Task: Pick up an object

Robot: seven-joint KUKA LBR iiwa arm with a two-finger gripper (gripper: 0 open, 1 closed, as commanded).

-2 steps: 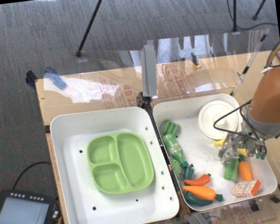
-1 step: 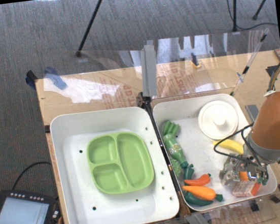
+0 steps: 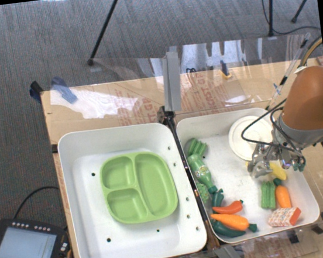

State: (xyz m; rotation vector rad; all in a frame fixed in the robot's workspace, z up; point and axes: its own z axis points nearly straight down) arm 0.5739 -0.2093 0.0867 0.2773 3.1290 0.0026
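Looking down from the camera view, we take the right bin [image 3: 220, 125] as our landmark. The gripper [image 3: 275, 163] hangs low over the right-hand part of that bin, just in front of a white plate [image 3: 244, 138] that lies toward the bin's far right corner, and we see a small yellow piece [image 3: 278, 170] right at its tip. Whether the gripper has closed on that piece or merely hovers beside it we cannot tell, because the wrist hardware and cables crowd the spot. Nearer the front edge of the bin, just below the gripper, lie an orange carrot with a green top [image 3: 282, 195], a green vegetable [image 3: 268, 195] touching its left side, and a small red and white box [image 3: 284, 216] in the front right corner. Along the bin's left wall we see a row of green toy vegetables [image 3: 199, 167], and toward its front left another orange carrot [image 3: 233, 221] with a smaller orange-red pepper [image 3: 228, 208] just behind it. To the left of the right bin sits the left bin [image 3: 74, 160], holding a green divided plate [image 3: 138, 187]. We judge the pick to be at the reaching or grasping stage: nothing is clearly lifted clear of the bin floor, so securing a piece and raising it are what appear to be left.
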